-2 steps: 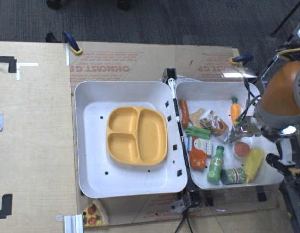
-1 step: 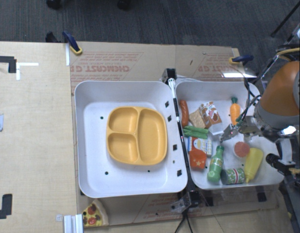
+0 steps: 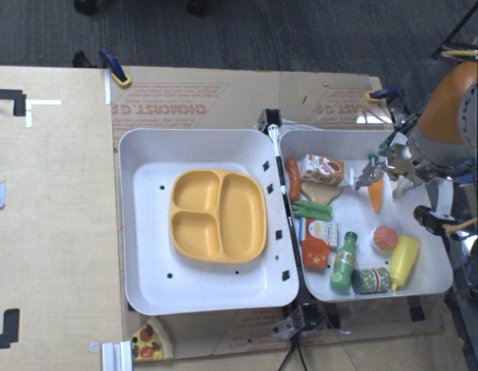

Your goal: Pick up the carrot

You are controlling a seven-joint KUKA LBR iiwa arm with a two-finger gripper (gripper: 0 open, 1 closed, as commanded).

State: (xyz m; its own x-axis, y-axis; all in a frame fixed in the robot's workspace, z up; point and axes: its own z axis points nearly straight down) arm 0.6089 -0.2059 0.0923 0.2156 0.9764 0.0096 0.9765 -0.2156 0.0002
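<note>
carrot [image 3: 376, 195]: right bin [image 3: 436, 280], upper right, near the gripper [image 3: 376, 175] | gripper: just above its top end; apart or together, cannot tell | handling: likely light, rigid, smooth plastic toy, tapered | grasp: across thick upper end, not narrow tip

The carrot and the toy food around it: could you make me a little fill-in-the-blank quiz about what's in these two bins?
1. The carrot lies in the ____ bin of the camera view.
2. The yellow plate has ____ compartments.
3. The green bottle lies next to a tin can and a ____ bottle.
4. A slice of toy ____ lies outside the bins, below the left bin.

Missing words: right; three; yellow; pizza
</note>
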